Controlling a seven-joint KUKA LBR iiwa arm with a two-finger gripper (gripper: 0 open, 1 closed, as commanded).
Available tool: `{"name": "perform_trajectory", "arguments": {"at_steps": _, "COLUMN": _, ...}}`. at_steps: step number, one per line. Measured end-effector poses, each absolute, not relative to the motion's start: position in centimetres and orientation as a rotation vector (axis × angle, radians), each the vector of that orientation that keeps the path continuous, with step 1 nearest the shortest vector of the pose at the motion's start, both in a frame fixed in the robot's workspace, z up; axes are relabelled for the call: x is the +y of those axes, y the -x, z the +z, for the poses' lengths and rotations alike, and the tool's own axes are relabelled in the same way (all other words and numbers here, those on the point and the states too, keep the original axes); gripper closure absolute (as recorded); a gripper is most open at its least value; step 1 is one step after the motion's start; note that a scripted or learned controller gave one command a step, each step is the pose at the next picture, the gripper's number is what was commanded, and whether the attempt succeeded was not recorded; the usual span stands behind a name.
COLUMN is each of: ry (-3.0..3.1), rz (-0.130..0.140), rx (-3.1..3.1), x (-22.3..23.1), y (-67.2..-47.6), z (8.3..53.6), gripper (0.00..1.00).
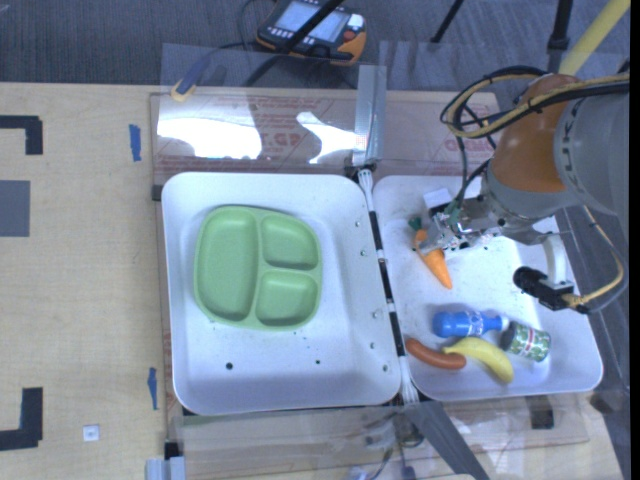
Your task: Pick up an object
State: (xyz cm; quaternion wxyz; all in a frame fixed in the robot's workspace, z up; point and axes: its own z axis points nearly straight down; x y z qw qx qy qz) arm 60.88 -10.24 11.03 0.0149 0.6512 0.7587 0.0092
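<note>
My gripper (441,236) hangs low over the upper left part of the right bin (575,373), right above the leafy end of an orange toy carrot (436,266). The carrot lies on the bin floor, pointing toward the front. Whether anything sits between the fingers is hidden by the gripper body. Further forward lie a blue bottle (465,323), a yellow banana (484,356), a red sausage (435,355) and a small green can (526,341).
The left bin (190,368) holds a green divided plate (258,266). A black part of the arm (540,286) and cables hang over the right bin's right side. A metal divider (382,268) separates the bins.
</note>
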Motion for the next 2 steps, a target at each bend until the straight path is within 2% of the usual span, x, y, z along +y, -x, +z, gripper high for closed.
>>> {"name": "perform_trajectory", "arguments": {"at_steps": 1, "ry": -2.566, "rz": -0.002, "rx": 1.812, "x": -6.2, "y": -58.5, "z": 18.4, "gripper": 1.00}}
{"name": "perform_trajectory", "arguments": {"at_steps": 2, "ry": -2.335, "rz": -0.001, "rx": 2.101, "x": -9.2, "y": -55.4, "z": 23.1, "gripper": 1.00}}
